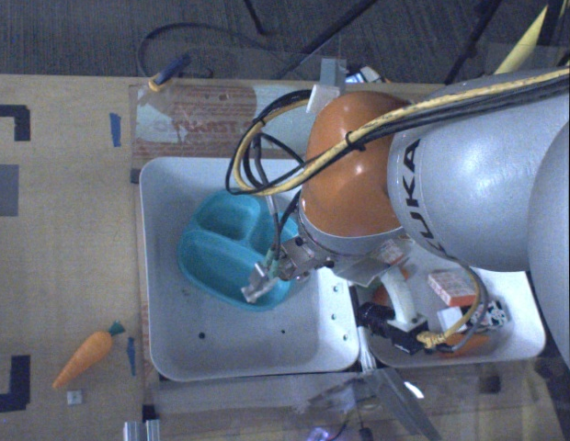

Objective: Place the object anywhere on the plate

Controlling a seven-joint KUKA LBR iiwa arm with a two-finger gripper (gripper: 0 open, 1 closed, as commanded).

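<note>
1. Worktop (64, 246): tan wood-look board with black corner marks and short blue tape strips. Dark carpeted floor (101, 16) behind it, with black tripod legs and a cable loop.
2. Two shallow white plastic bins sit side by side. The left bin (230, 352) has rounded corners and a matte floor with a few dark specks. The right bin (524, 333) is mostly covered by the arm.
3. Arm (478, 173): glossy grey casing and an orange band, with yellow and black cables looped over it.
4. Plate (221, 246): teal plastic, divided into compartments, rounded lobed outline. It lies in the left bin toward the upper right, tilted against the bin floor.
5. Tool (259, 286): small metallic fingers over the plate's lower right edge. Cannot tell whether it is clenched or released, or whether anything is in it.
6. Toy carrot (83, 357): orange with a green top. It lies on the worktop outside the left bin, well apart from the plate.
7. Red-and-white items lie in the right bin under the wrist, too hidden to identify.
</note>
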